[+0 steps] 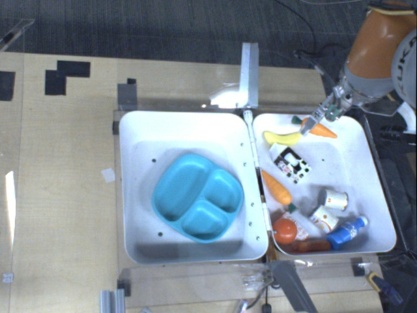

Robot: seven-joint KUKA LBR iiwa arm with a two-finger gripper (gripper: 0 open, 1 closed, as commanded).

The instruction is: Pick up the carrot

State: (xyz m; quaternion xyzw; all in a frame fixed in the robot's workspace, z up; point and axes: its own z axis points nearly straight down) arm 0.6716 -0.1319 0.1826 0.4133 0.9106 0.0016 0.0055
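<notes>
Two white bins sit side by side on the bench: the left bin (133,175) holds a blue divided plate (197,196), and the right bin (371,175) holds the rest. The arm (381,47) reaches in from the upper right, and its gripper (311,126) hangs over the right bin's upper part, just beside a carrot (324,131) that lies near the top edge; whether the fingers are spread or closed cannot be told. A banana (282,137) lies just left of the gripper, with a black-and-white block (291,163) below it. A second carrot (276,188) lies by the left wall, mid-bin. A tomato (285,229), a white cup (335,200) and a blue bottle (346,233) crowd the bottom.
</notes>
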